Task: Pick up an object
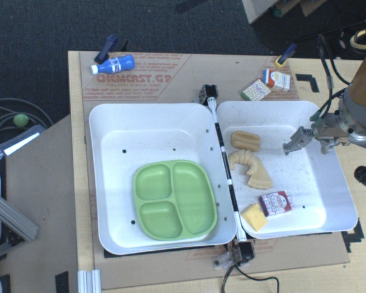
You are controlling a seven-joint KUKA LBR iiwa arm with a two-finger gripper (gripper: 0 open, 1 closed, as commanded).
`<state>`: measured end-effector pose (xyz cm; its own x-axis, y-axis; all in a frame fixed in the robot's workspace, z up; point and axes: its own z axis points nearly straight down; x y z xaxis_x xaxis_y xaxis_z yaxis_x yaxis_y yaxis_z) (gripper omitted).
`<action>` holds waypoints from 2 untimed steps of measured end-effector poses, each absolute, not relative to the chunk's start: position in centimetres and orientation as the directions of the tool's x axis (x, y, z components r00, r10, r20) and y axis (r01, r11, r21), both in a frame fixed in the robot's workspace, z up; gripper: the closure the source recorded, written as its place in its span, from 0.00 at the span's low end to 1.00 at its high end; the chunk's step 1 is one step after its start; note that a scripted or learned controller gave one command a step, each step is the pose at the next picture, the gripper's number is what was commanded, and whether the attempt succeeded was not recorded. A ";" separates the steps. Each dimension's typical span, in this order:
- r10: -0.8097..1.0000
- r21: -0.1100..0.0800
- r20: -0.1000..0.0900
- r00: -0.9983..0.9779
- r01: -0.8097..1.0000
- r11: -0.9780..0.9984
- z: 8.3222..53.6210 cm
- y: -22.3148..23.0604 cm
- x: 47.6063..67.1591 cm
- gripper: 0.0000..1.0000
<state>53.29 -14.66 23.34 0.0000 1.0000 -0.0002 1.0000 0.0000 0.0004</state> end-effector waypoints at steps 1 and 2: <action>1.000 -0.002 0.001 -0.001 1.000 0.001 16.9 -9.6 51.5 0.00; 1.000 -0.001 0.000 0.000 1.000 0.000 8.4 -10.9 53.0 0.00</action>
